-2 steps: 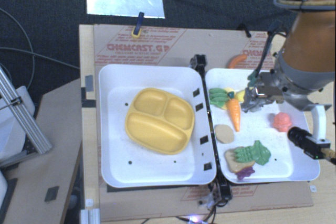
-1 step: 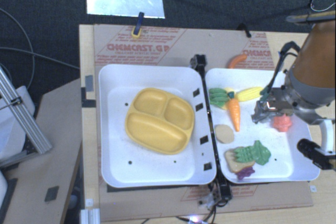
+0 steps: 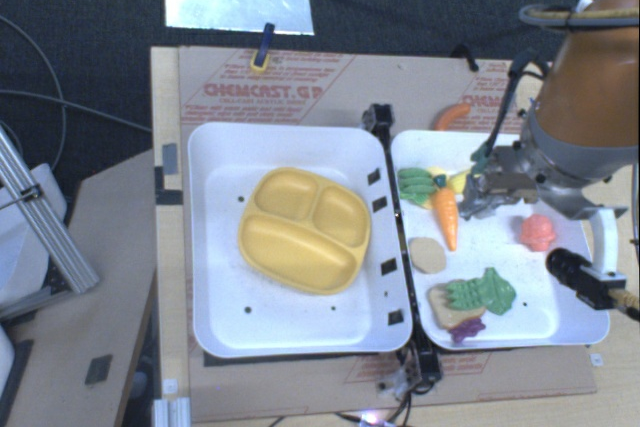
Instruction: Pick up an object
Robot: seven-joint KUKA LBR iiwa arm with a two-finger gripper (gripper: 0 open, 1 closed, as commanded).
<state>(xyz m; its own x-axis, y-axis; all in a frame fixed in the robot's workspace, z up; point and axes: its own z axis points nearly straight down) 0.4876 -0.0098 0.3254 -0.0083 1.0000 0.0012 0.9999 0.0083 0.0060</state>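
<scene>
Now the carrot point(image 3: 446, 215) lies lengthwise, tip toward the bin's near edge.

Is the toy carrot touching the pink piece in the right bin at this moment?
Apart. The camera view shows bare white bin floor between the carrot and the pink piece, which lies farther right, beneath the arm.

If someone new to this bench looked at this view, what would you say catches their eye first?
Most likely the yellow divided tray, lying alone in the left bin. Next comes the cluster of toy food in the right bin: an orange carrot, a pink piece, and a leafy green piece on a slice of bread. The gripper hangs over that bin, right beside the carrot.
</scene>
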